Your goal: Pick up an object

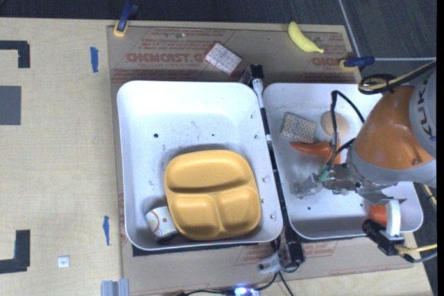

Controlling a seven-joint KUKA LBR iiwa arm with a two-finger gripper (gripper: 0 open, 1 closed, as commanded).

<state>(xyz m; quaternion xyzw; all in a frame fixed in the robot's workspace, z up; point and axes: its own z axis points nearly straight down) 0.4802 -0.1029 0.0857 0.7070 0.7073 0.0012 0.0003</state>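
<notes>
My gripper point(307, 185) hangs low over the floor of the right bin point(347, 227), just below an orange carrot-like piece point(313, 147). Nothing shows in its grasp. Behind the carrot lie a speckled square pad point(298, 126) and a beige egg-shaped thing point(336, 125), which the arm's cable partly crosses. An orange and white item point(380, 213) sits at the bin's front right, half under the arm. In the left bin point(139, 107), a yellow divided tray point(211, 192) lies beside a small white and orange cup point(159, 220).
The grey arm with its orange band point(395, 132) covers the right bin's right side. A yellow banana point(304, 38) and a patterned block point(222, 57) rest on the cardboard behind the bins. Blue clamps point(125, 16) hold the cardboard's back edge.
</notes>
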